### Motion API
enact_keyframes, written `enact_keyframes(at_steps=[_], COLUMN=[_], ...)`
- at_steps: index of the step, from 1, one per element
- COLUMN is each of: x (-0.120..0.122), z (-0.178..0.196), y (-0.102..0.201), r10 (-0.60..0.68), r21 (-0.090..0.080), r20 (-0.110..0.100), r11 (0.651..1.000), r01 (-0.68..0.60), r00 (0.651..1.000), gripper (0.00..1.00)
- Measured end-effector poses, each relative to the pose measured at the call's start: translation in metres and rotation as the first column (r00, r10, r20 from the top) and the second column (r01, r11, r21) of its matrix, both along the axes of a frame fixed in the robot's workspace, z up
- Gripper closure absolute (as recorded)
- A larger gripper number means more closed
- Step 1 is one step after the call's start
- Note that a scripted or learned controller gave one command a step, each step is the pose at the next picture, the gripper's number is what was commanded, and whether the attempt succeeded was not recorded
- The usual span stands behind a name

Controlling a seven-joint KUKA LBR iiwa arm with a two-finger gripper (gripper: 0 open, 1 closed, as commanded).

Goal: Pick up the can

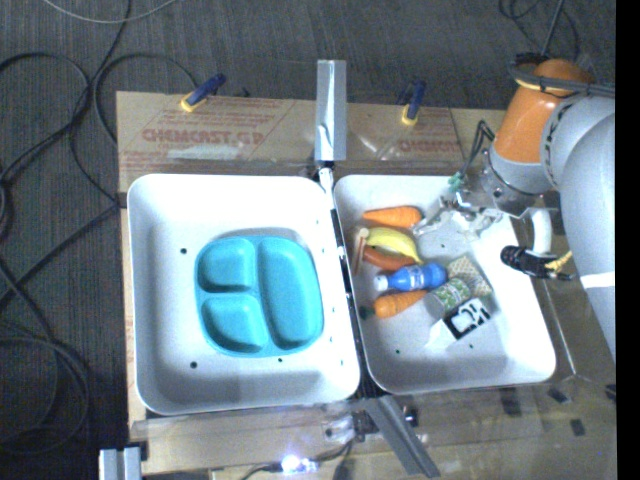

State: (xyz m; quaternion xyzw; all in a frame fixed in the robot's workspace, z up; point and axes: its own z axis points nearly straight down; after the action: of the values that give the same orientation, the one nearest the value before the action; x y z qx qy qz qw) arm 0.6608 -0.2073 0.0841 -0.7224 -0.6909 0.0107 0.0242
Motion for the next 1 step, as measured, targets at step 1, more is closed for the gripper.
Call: enact_keyframes(at_steps=[1], x=[-0.0022], z=[0.0001], y=[0.0012], r10=[-0.058], r21=[0.001], r20=[-0.004], r11=[0.998], r01=[0.058], r00=[0.998], gripper=[0.00])
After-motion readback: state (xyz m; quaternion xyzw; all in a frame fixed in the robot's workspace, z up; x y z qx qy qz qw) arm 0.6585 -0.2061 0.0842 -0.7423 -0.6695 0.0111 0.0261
